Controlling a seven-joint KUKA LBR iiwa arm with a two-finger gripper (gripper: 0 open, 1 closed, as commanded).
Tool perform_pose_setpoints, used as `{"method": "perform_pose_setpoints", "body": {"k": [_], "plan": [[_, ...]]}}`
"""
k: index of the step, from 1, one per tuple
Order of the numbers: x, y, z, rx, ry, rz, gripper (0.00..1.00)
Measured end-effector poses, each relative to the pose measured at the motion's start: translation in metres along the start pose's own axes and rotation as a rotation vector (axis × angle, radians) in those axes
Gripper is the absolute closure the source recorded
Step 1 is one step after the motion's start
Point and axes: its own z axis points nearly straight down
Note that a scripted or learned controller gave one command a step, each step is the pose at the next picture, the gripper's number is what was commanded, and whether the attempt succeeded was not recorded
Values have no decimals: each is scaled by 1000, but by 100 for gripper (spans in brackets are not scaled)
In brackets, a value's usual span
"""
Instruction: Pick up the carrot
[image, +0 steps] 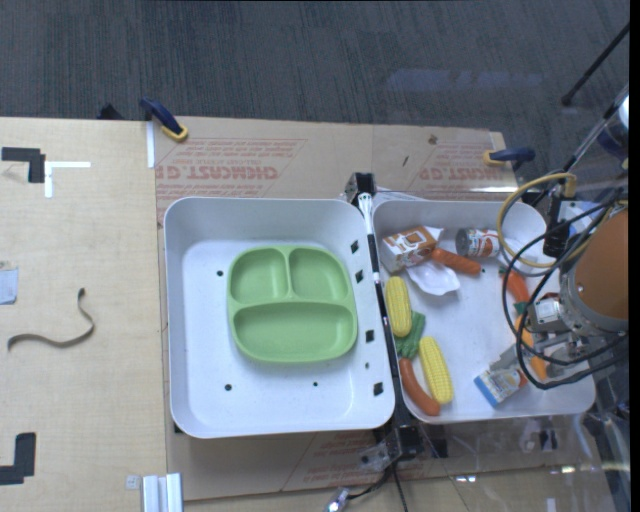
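Dark grey carpet runs across the top, and below it sits the pale wood table (80, 400) with a cardboard sheet (300, 160) clamped down by blue-and-yellow clips. Two shallow white bins sit side by side on it. Left white bin (180, 330) holds a light green three-compartment plastic plate (293, 303), lying flat near the middle. Right white bin (470, 400) is cluttered: two yellow toy corn cobs (398, 305) and (435, 369), a green leafy piece between them, a red-orange toy sausage (418, 388) at the front edge just beside the lower cob, a small brown-and-white carton (411, 245), a crumpled white wrapper (434, 280), a small tin can (478, 243) on its side and a blue-and-white packet (500, 383). Slim orange toy carrot (455, 262) lies at a slant near the back of the right bin, between carton and can, touching the wrapper. Grey arm with orange band (605, 275) hangs over the bin's right edge with black and yellow cables looped around. Pincer hidden under the wrist; cannot tell open or closed.
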Motion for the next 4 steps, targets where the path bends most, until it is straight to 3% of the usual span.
{"method": "perform_pose_setpoints", "body": {"k": [1, 2, 3, 4], "plan": [[6, -33, 2, -15, -1, 255, 0], [5, -37, -10, -4, -4, 260, 100], [-55, -1, -2, -1, 5, 2, 100], [-55, 0, 0, -5, 4, 1, 0]]}}
